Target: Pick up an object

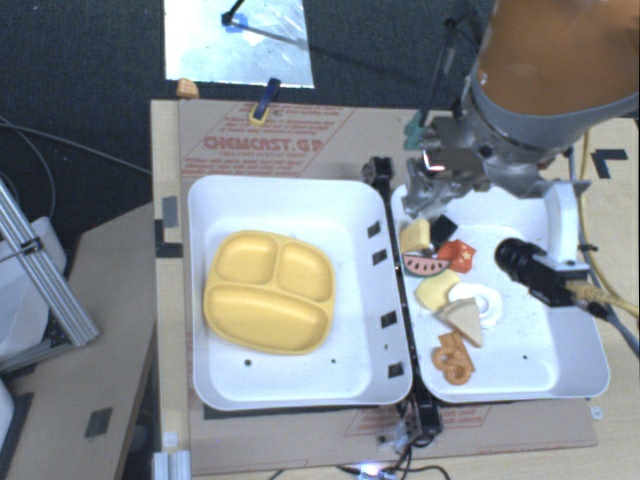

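The toy food pieces lie heaped in the right bin, toward its left wall. They look light, stiff and smooth, so likely slippery; the cheese wedge offers flat sides to pinch. The claw hangs above the heap's far end, its tips blurred; I cannot tell its opening.

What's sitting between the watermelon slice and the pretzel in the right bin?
In the camera view, between the watermelon slice and the pretzel lie a pale yellow piece and a tan wedge.
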`<state>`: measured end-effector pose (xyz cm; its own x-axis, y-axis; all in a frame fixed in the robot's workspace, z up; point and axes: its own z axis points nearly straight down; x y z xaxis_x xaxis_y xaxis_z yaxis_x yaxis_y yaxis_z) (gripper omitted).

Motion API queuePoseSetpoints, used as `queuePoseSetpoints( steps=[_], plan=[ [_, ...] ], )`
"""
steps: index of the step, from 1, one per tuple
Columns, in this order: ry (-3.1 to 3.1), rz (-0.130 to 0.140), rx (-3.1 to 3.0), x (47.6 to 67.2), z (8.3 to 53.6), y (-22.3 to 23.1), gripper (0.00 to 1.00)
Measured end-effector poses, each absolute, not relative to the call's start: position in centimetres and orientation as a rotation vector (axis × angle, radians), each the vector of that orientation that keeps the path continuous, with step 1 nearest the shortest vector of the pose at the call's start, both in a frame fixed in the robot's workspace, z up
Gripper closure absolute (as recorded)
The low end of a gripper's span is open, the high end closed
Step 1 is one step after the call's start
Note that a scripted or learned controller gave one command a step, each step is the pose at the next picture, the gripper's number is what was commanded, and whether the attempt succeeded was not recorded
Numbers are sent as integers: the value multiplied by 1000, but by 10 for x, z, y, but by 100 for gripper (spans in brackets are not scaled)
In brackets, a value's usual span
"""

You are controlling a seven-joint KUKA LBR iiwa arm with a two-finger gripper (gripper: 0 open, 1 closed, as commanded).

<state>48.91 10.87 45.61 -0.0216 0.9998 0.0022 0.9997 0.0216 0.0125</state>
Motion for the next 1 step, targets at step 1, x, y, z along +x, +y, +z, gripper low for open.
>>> queuePoseSetpoints(
  steps=[1],
  plan=[
    [2225,9,2214,487,496,125,100]
  ],
)
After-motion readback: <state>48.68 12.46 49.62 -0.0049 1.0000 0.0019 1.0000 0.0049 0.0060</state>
